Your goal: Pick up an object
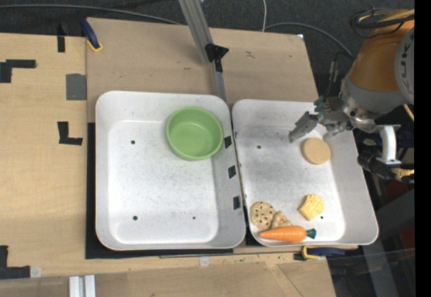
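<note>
Your jaws (311, 124) hover just above the tan disc (316, 151), likely lining up a grasp; spread or pressed together, cannot tell.

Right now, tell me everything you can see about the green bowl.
The green bowl is round, light green with a matte, plastic-like look, and stands upright with its open mouth up. Its rim reads paler than the shaded inside, and nothing shows in it. It sits in the left bin, near that bin's far right corner, close to the wall shared with the right bin. Apart from the bin floor, nothing touches it; the gripper is over the right bin.
</note>
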{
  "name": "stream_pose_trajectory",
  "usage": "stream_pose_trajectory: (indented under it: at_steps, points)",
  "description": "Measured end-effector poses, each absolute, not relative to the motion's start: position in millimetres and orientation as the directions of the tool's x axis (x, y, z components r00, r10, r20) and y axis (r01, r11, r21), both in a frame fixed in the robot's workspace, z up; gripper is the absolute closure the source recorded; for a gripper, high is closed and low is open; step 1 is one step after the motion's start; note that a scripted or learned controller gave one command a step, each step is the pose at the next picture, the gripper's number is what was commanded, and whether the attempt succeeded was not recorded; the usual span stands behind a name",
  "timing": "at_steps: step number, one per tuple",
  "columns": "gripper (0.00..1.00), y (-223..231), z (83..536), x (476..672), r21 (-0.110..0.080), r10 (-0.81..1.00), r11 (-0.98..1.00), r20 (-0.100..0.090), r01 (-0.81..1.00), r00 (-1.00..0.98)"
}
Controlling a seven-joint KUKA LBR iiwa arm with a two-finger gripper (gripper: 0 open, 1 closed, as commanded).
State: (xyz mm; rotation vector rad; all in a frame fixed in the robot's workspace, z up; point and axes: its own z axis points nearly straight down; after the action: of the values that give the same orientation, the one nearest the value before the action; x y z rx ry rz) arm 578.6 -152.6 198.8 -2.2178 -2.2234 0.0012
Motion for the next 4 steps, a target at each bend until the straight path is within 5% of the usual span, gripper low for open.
stream_pose_trajectory:
  at_steps: [1, 4]
  points:
    - [0.00, -153, 199, 578.6, -0.001, 1.000, 0.002, 0.000, 1.000, -0.002]
    - [0.00, -153, 88, 574.3, -0.002, 1.000, 0.002, -0.001, 1.000, -0.002]
